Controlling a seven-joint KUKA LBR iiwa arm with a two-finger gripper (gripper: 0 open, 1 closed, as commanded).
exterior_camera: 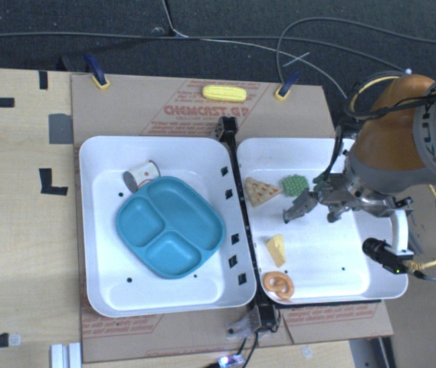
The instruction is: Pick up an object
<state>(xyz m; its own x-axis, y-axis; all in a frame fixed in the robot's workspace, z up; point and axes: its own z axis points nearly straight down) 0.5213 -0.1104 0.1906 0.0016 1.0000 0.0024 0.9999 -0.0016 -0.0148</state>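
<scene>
The right bin (355, 278) holds a tan pizza-slice shape (260, 191), a green bumpy piece (295, 184), a yellow wedge (277, 249) and a brown pretzel (278, 285). My gripper (316, 208) hovers over the middle of this bin, just right of the green piece. Its fingers (298, 209) are spread apart with nothing between them. The arm's orange band (394, 121) sits above and to the right.
The left bin (99, 274) carries a blue divided tray (170, 226) and a small cup (141, 175) lying on its side. A yellow corn-like object (224, 93) lies on the cardboard behind the bins. Cables run over the back of the bench.
</scene>
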